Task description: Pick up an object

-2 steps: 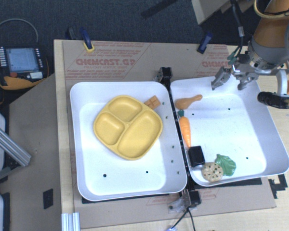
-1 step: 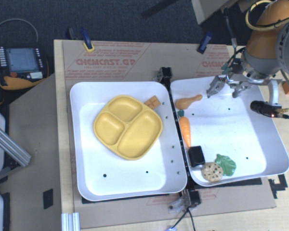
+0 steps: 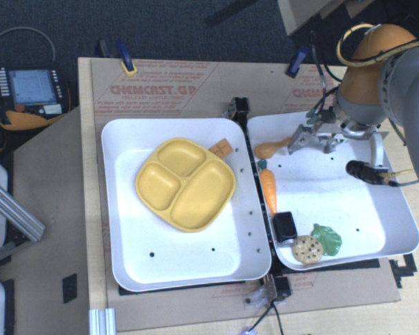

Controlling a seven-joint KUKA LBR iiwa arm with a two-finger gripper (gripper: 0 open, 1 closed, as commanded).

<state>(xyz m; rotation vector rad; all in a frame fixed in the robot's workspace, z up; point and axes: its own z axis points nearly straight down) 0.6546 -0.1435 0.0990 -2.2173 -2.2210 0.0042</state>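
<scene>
Tan, drumstick-shaped toy [image 3: 268, 149] at the 10 o'clock corner of the right bin [image 3: 377, 215], close to the wall shared with the left bin [image 3: 126, 208]. Its long axis runs roughly 9-to-3, thick end toward 9, thin end toward 3.

Gripper [image 3: 302, 141] sits low over the same corner, at the toy's 3 o'clock. Its tip is just beside the thin end or touching it; I cannot tell which. Open or closed: cannot tell from this slant (wrist hardware crowds the spot). Nothing is visibly held.

Judgement: the toy is the nearest candidate. It lies toward 9 o'clock from the gripper, end-on rather than broadside, so a clean grasp likely calls for a small shift toward 9 to straddle the neck across its axis. The bin wall beyond leaves little room.

Others in the right bin:
- Orange carrot [image 3: 267, 190] along the 9 o'clock wall, axis 12-to-6.
- Black block [image 3: 285, 226] at 7 o'clock.
- Cookie [image 3: 306, 249] and green leafy piece [image 3: 328, 238] near 6 o'clock, touching.

In the left bin, a yellow divided plate [image 3: 186, 184] has a small brown block [image 3: 221, 147] at its 1 o'clock.
</scene>
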